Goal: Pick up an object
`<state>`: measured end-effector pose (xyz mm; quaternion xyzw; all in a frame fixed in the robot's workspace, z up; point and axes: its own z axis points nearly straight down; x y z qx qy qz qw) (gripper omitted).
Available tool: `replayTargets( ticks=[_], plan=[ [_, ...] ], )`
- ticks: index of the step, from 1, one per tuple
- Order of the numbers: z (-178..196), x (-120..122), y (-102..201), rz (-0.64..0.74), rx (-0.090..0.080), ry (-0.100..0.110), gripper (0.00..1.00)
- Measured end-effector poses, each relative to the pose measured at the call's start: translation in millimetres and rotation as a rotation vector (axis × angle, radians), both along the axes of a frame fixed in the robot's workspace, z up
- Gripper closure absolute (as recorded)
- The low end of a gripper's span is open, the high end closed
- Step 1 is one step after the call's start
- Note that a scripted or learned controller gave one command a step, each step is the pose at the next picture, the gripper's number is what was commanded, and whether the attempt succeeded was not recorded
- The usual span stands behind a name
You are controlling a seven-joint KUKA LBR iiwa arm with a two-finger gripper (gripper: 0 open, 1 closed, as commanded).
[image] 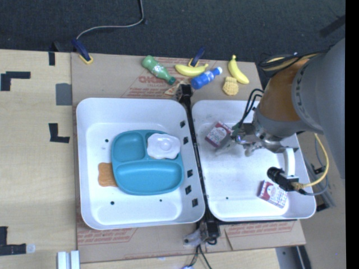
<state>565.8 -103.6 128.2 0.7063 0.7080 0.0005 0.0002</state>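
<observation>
The gripper (238,138) is positioned beside the small packet (217,134) near the right bin's (247,209) far edge for grasping; jaw state cannot be told.

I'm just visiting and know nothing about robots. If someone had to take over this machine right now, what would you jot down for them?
Gripper: low in the right bin, beside the small maroon packet; whether it grips anything cannot be told.
Right bin also holds a red-and-white packet near its front right corner.
Left bin: blue divided tray with a white piece on it, an orange item beside it.
Done: nothing visibly lifted.
Left: grasp and raise one object.
</observation>
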Motion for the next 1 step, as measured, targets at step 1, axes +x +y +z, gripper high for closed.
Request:
replayTargets(
  ticks=[1],
  plan=[
    [-18.0,43.1,10.6,-0.001,0.0,0.003,0.0]
  ],
)
